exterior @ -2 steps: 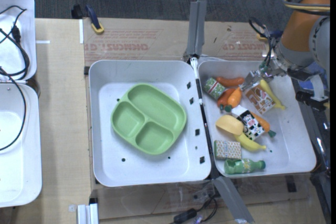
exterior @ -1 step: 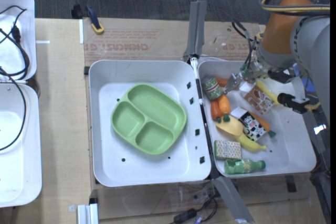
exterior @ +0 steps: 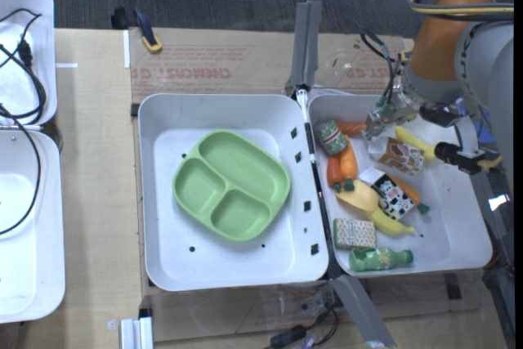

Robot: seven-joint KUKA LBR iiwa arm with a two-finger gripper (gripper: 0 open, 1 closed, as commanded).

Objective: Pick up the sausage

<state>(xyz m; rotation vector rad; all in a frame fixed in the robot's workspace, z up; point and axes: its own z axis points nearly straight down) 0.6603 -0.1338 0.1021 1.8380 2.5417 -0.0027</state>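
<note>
I hold the tool (exterior: 382, 121), whose opening I cannot make out, low over the right bin (exterior: 458, 253), where what I take for the sausage (exterior: 354, 127) lies just to its left, long axis running toward the tool.

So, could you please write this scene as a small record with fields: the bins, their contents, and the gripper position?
left bin: holds a green divided plate
right bin: toy food pile, including a banana, a green bottle, carrots
sausage: cannot identify with certainty
gripper: over the right bin's far side, above the pile
</note>
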